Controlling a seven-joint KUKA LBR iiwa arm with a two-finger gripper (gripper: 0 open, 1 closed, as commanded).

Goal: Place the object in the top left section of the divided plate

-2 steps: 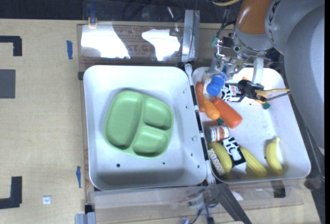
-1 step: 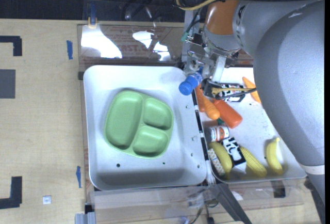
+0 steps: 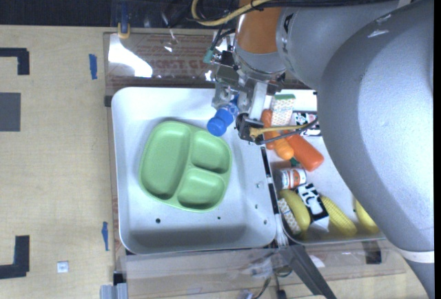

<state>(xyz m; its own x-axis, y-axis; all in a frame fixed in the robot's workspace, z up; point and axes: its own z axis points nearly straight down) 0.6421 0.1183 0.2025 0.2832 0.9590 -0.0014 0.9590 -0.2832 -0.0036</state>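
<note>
Arm: the broad grey link [image 3: 386, 118] is seen nearest the camera, across the right side of the view.
Object: a small blue cylinder-like piece [image 3: 220, 121], plain and rounded, is seen hanging just under the jaws [image 3: 226, 106], above the left bin's [image 3: 131, 173] floor.
Position: it is placed beside the upper right rim of the green divided plate [image 3: 185, 165], not over the top left section.
Jaws: they appear closed on the blue piece's upper end, though the contact is partly hidden.
Progress: the pick is judged done; the carry to the top left section and the release are left.
Plate: all three sections are bare.
Right bin [image 3: 329, 239]: corn, an orange piece and small packages are seen.
</note>
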